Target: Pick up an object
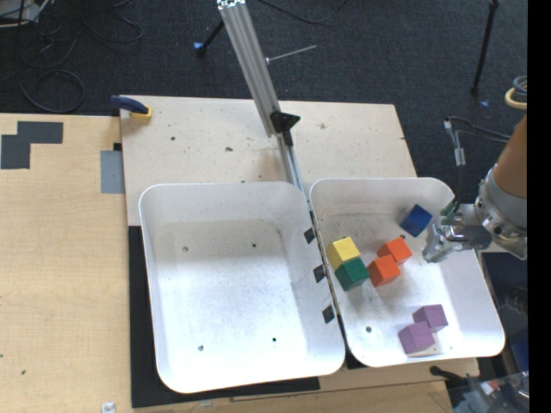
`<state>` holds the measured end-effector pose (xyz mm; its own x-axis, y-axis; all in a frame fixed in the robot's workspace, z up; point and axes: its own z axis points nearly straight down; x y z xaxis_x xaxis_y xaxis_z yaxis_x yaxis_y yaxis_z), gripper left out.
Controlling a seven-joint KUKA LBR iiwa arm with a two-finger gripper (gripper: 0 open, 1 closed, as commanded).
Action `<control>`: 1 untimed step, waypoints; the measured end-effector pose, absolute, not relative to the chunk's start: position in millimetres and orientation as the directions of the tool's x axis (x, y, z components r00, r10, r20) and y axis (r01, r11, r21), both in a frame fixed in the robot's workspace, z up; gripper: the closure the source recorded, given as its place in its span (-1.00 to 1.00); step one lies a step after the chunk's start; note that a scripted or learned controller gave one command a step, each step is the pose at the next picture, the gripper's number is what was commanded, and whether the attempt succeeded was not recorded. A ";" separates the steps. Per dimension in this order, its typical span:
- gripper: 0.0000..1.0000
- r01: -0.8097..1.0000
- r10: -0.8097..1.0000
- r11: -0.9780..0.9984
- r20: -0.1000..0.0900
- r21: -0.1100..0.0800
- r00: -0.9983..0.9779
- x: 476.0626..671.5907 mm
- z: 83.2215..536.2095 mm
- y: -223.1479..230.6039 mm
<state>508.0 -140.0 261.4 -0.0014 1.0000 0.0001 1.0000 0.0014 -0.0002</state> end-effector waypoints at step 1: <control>1.00 1.000 1.000 0.004 0.002 -0.003 -0.004 501.1 265.0 -88.7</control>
